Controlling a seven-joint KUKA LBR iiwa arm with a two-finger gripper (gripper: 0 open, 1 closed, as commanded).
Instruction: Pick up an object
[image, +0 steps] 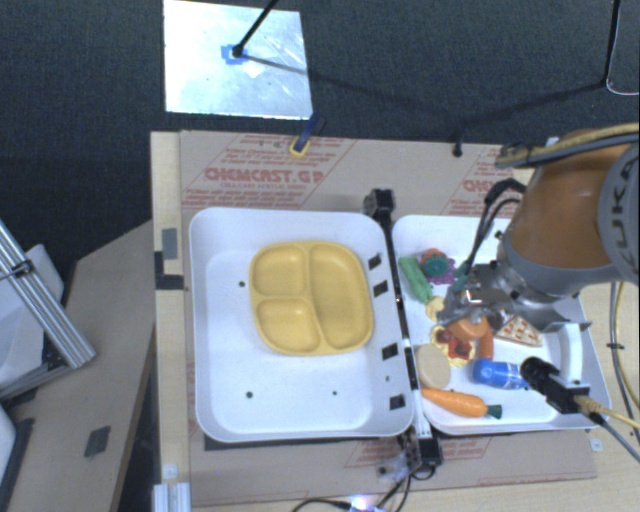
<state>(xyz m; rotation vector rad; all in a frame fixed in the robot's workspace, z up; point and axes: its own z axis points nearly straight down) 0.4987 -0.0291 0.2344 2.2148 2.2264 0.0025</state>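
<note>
Plastic toy food fills the right bin (590, 375): a carrot (455, 402), a blue bottle (497, 374), a green pepper (414, 278). They look light, hard and a bit slippery. The end effector (468, 312) hangs low over the pile; I cannot tell its state. I'd grab the carrot across its middle.

**Hidden and cut-off items, camera view**

- Arm (585, 215): cut off by the right edge; only the wrist section is in view.
- Gripper (470, 312): fingertips lost among the toys below; opening cannot be told.
- Right bin (440, 228): far right portion covered by the arm.
- Red and orange toy (462, 342): partly under the gripper; kind unclear.
- Waffle-patterned piece (520, 332): mostly hidden by the wrist.
- Blue object (498, 374): one end covered by a black fitting (550, 382).
</note>
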